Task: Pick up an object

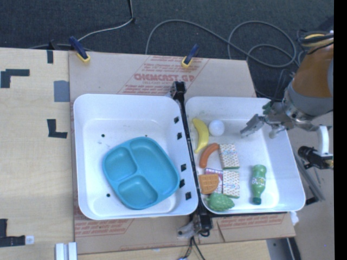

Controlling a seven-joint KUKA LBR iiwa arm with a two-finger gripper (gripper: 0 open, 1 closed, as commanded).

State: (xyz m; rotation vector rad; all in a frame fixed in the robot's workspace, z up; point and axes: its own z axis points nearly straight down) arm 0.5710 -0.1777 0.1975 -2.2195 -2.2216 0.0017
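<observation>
Dark carpet [65, 10] lies behind a bench topped with printed cardboard [157, 75], and two shallow white bins sit side by side on it. Objects for picking are all in the right bin [287, 167]. A yellow banana [201, 134] lies near the dividing wall, with a small white ball [217, 127] just beside it. Below them an orange sausage-shaped piece [208, 155] lies at a slant, next to a small printed carton [229, 157]. Lower still are a waffle-like piece [209, 183], a second carton [231, 183] and a green leafy piece [220, 202] near the front wall. A green bottle [257, 183] lies apart toward the right side.

The gripper [262, 127] hangs over the upper right part of that bin, its two fingers spread apart with nothing between them. One fingertip [248, 130] points left toward the white ball, which is near it but apart; the cartons and the bottle lie below it in the view, well clear.

The left bin [87, 145] holds a blue divided plate [140, 171]. Two yellow-and-blue clamps [80, 50] grip the cardboard's back edge, and cables [238, 37] loop across the carpet.
</observation>
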